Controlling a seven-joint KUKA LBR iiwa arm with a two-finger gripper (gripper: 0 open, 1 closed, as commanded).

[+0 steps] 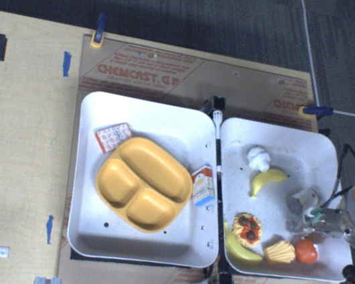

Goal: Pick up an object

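- A pale wooden surface is carrying two shallow white bins side by side, both resting on a sheet of brown cardboard printed with red lettering.
- The left bin, smooth with rounded corners, is holding a glossy yellow divided tray with three soft-edged compartments.
- A small red and white packet is lying flat, touching the tray's upper left edge; a little carton is leaning by the tray's right edge, near the divide between the bins.
- The right bin is holding toy foods: a white knobbly piece, a small curved yellow banana just below it, and a round piece with red and dark spots sitting against a larger banana.
- A ridged yellow-orange wedge and a shiny red tomato are lying side by side near the bin's lower right corner.
- The grey metal pincer is reaching in from the right, hovering just above the tomato; I cannot tell how wide it is open, or whether it has hold of anything.
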